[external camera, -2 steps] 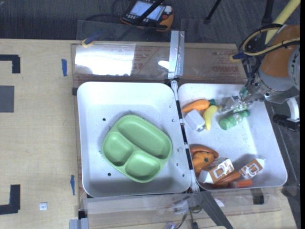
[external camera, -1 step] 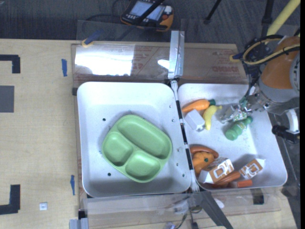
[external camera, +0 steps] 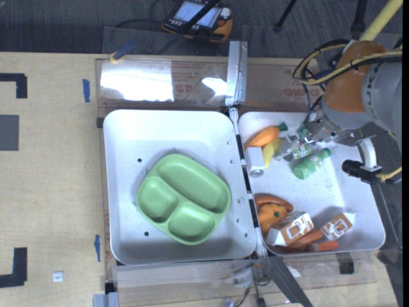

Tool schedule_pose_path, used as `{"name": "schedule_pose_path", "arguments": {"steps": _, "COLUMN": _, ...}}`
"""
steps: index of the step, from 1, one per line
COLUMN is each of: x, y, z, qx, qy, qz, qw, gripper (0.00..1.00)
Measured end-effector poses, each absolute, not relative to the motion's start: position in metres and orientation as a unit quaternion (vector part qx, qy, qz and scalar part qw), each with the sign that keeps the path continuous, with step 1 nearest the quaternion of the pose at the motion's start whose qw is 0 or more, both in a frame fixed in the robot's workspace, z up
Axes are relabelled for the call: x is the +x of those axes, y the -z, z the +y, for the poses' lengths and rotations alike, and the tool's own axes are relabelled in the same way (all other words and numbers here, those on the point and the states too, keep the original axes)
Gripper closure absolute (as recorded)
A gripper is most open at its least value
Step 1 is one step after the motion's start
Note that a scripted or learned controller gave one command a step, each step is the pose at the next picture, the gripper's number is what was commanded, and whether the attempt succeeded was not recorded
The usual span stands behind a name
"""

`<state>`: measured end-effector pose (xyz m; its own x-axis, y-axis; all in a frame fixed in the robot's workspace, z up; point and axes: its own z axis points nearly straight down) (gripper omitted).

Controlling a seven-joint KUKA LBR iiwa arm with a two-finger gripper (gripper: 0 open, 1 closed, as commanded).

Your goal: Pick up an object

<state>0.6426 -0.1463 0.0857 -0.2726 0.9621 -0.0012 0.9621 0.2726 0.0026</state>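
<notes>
Camera view, smooth green divided tray [external camera: 184, 198] in left white bin [external camera: 121, 171], fingers [external camera: 305, 147] over right-bin clutter — grip state unreadable

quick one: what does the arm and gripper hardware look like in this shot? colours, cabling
The arm is a rounded grey metal housing with an orange band above the wrist. Yellow and black cables loop around that band. The two-finger gripper is a small silvery assembly with green-looking bits; details are too small to read. A black fitting sticks out below.
</notes>
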Motion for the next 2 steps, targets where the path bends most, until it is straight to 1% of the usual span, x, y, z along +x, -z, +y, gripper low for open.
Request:
{"name": "schedule_pose_path", "arguments": {"steps": 1, "x": 0.644, "y": -0.096, "z": -0.146, "qx": 0.603, "qy": -0.0015, "qz": 0.798, "qw": 0.003, "gripper": 1.00}}
{"name": "schedule_pose_path", "arguments": {"steps": 2, "x": 0.631, "y": -0.185, "z": -0.063, "qx": 0.569, "qy": -0.0008, "qz": 0.823, "qw": 0.002, "gripper": 1.00}}
